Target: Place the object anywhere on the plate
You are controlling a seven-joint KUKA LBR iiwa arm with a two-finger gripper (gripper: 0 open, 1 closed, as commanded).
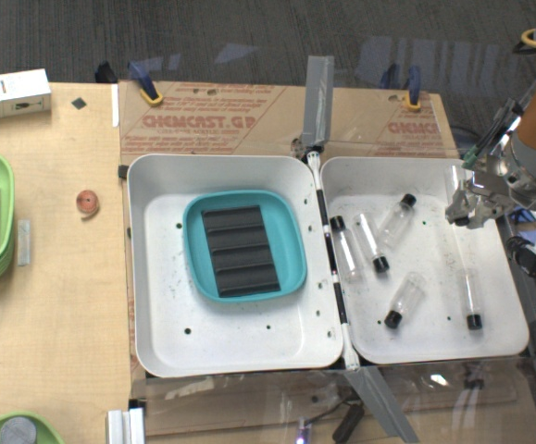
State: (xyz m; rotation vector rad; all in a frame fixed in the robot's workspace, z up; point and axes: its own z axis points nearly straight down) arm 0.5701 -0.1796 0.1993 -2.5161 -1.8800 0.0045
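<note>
Scene: a bench seen from above at a slant, with two shallow white bins side by side.
Left bin (156, 276): holds a teal plate (196, 239) with four dark ridged bars lying across its middle.
Right bin (434, 340): holds five clear plastic tubes with black caps, lying loose and apart from one another.
Tubes: one near the top centre (395, 218), two close together by the left wall (343, 246) and (370, 244), one lower in the middle (404, 299), one along the right side (470, 296).
Arm: grey with an orange band, reaching in from the right.
Gripper (467, 209): at the upper right edge of the right bin, above the tubes and apart from all of them. Whether it is open or closed cannot be told, and no tube is seen in it.
Step in hand: judging by this, a tube has yet to be picked; none lies on the plate.
Next move: likely to come down over one tube, perhaps the nearby right-side one, close squarely across its body, then carry it left over the divider to the plate.
Risk: the tubes are round and smooth and may roll or slip.
</note>
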